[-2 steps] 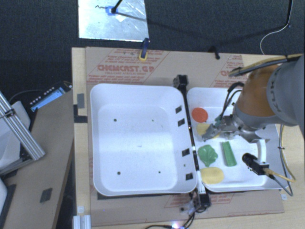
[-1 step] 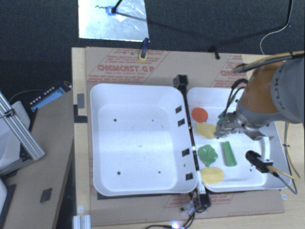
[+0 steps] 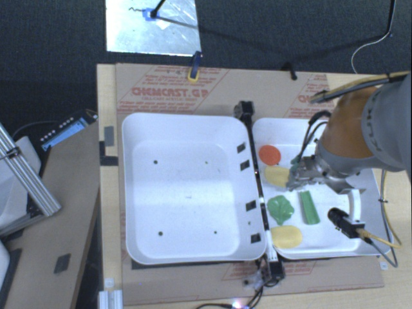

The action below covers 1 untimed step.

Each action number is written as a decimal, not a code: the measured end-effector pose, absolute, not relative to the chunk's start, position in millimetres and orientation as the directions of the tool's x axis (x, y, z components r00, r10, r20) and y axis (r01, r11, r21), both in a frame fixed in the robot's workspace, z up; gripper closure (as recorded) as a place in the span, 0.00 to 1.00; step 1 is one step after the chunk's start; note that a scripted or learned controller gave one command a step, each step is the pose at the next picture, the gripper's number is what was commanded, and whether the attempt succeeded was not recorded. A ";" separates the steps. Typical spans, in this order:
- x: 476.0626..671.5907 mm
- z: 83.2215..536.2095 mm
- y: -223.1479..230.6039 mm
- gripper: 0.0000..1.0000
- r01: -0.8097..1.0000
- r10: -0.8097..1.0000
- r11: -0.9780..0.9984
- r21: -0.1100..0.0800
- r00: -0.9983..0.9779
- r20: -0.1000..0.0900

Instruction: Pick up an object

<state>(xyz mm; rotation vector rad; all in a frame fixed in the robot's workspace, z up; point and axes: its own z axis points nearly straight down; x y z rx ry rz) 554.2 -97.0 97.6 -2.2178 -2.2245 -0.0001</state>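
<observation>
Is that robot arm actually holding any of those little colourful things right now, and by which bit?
It cannot be told. The end effector sits low beside the pale yellow piece in the right bin, but nothing visibly lies between its tips.

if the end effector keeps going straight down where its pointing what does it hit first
Probably the pale yellow object: the end effector sits right at its right edge in the right bin. Depth is unclear from above, so it could miss.

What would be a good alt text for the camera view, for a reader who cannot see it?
A grey robot arm with an orange band reaches from the right, its gripper low over the right white bin, beside a pale yellow rounded object. That bin also holds an orange disc, a crumpled green object, a green bar and a yellow oval object.
</observation>
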 end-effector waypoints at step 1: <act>541.3 83.8 -82.3 1.00 1.000 1.000 0.002 -0.001 -0.002 0.001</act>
